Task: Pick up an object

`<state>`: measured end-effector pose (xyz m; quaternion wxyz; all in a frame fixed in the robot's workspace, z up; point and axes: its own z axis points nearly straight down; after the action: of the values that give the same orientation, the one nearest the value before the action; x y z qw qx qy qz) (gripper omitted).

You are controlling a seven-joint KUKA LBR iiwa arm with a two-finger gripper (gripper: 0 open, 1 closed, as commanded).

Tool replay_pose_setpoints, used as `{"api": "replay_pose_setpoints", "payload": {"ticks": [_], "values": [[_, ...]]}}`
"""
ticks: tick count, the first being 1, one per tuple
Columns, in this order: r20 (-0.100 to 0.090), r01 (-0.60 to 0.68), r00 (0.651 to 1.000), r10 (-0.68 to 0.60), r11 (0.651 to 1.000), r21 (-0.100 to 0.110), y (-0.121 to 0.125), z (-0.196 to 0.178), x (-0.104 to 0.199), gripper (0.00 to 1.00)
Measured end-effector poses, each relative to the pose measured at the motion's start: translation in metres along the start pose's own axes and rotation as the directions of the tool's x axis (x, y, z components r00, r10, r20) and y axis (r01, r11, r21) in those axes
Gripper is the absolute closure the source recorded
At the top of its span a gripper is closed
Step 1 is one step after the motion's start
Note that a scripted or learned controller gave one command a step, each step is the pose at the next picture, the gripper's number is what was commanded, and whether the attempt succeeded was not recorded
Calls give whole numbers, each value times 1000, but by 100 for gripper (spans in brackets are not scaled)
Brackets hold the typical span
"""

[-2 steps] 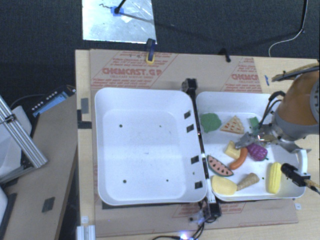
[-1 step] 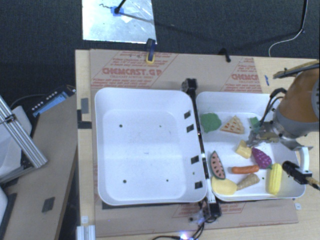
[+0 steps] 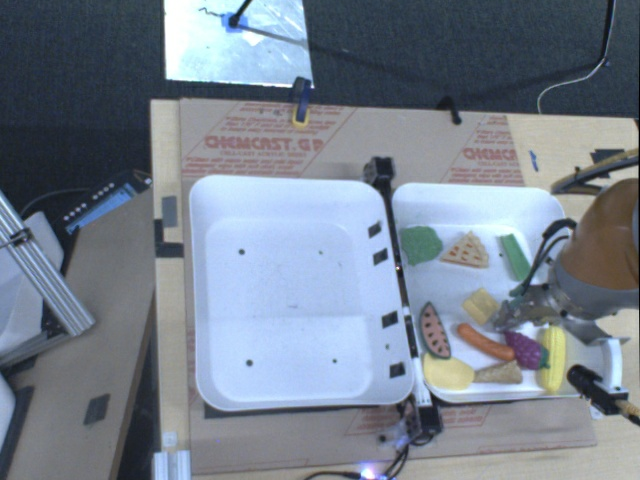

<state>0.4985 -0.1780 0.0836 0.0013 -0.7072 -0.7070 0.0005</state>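
- The surface [image 3: 560,138] is a brown board with red lettering. It carries two white bins that touch along a black hinge strip.
- The left bin [image 3: 290,288] takes up the middle of the surface.
- The right bin [image 3: 470,200] sits by the right edge and holds all the toy food.
- The arm [image 3: 605,253] comes in over the surface's right edge, orange band uppermost.
- The tool [image 3: 515,313] is low in the right bin's near right part, among the pieces. I cannot tell its state, since the wrist hides it.
- Candidate objects lie close round it: the yellow block [image 3: 481,305] just beside, the sausage [image 3: 485,342] and the purple piece [image 3: 524,348] nearer the front edge, and the corn [image 3: 553,353] by the right wall.
- The green lump [image 3: 421,244], the wedge [image 3: 466,252] and the green stick [image 3: 516,256] lie toward the far side.
- The melon slice [image 3: 434,330] and the yellow blob [image 3: 448,372] lie by the hinge.
- My advice: settle on one piece with clear sides, centre over it and close squarely, because crowded neighbours could be nudged or pinched along.
- Beyond the far edge, dark carpet holds a shiny sheet [image 3: 238,26] and cables.
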Motion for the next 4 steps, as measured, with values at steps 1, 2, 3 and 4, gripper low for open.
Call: {"api": "replay_pose_setpoints", "payload": {"ticks": [1,2,3,4], "values": [[9,5,1000,-5,1000,-22,38,-216,-23,100],[6,9,1000,-9,1000,-24,29,-410,19,100],[7,5,1000,-5,1000,-13,104,-442,-9,100],[6,6,1000,-6,1000,-13,171,-455,-28,100]]}}
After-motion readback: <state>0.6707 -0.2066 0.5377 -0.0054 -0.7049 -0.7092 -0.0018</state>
